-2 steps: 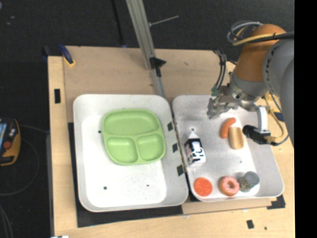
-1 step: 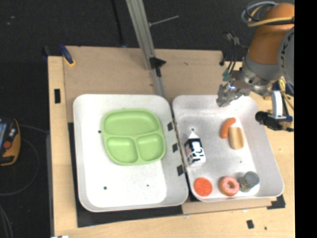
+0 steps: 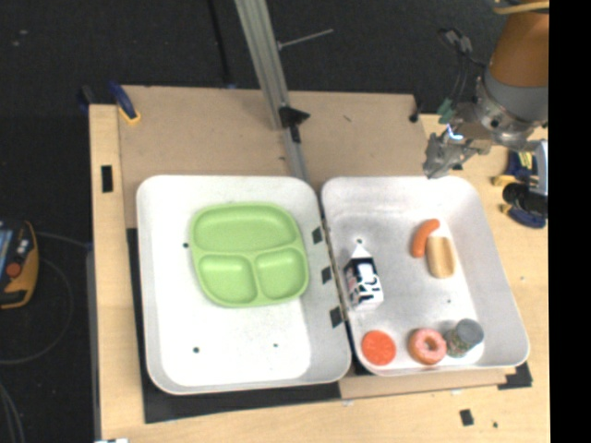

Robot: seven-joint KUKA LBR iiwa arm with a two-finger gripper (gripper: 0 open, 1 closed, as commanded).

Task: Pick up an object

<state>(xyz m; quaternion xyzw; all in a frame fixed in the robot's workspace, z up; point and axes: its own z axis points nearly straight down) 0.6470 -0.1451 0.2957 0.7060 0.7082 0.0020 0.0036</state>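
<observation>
Where the arm [image 3: 517, 58] leaves frame, its jaws [image 3: 441, 160] blur indistinctly.

A tan wooden bench board [image 3: 369, 123] carries two shallow white plastic bins side by side: the left bin [image 3: 166, 340] and the right bin [image 3: 397, 206], their inner edges touching. A grey aluminium post [image 3: 263, 53] slants up from the board's far edge, behind where the bins meet. A blue and yellow clamp [image 3: 125, 104] grips the far left corner. Off the board's left edge lies a yellow and black device [image 3: 17, 266].
</observation>
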